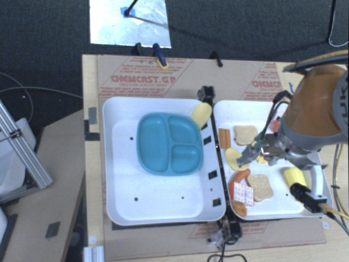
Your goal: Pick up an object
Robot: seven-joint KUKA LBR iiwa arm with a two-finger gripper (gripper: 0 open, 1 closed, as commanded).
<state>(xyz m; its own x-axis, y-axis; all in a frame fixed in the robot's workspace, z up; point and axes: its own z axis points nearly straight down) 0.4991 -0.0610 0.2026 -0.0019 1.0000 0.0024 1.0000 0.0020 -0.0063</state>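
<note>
Here the arm (319, 111), smooth grey with a glossy orange band, reaches in from the right over the right bin (248, 109). Its gripper (252, 154) hangs low above the middle of that bin, dark and angular, pointing left toward a pale yellow chip (233, 157). Whether the claw is spread or pinched cannot be told; nothing shows between its tips.

Both bins are shallow white plastic trays with rounded corners and a matte finish. The left bin (122, 146) holds a teal plate (168, 144), a rounded square of smooth plastic divided into three compartments, lying flat near the middle. A yellow banana-like piece (200, 113), soft-edged and oblong, leans on the rim at the bin's upper right corner.

The right bin carries toy food. A beige toast slice (245, 134) with a wavy outline lies near the top, a narrow orange cracker (223, 138) just to its left along the wall. The chip is a curved oval just beside the gripper. Below it sits a red-orange sausage (241, 176), then a second toast slice (260, 186), speckled and rough-looking, touching a flat red-and-white packet (241, 192). A glossy yellow cylinder (295, 176) lies at the right, beside a black part of the arm.

The bins rest on a brown cardboard sheet (163, 75) printed with red lettering. Behind it lies a shiny, crinkled foil square (131, 15) on dark carpet.
</note>
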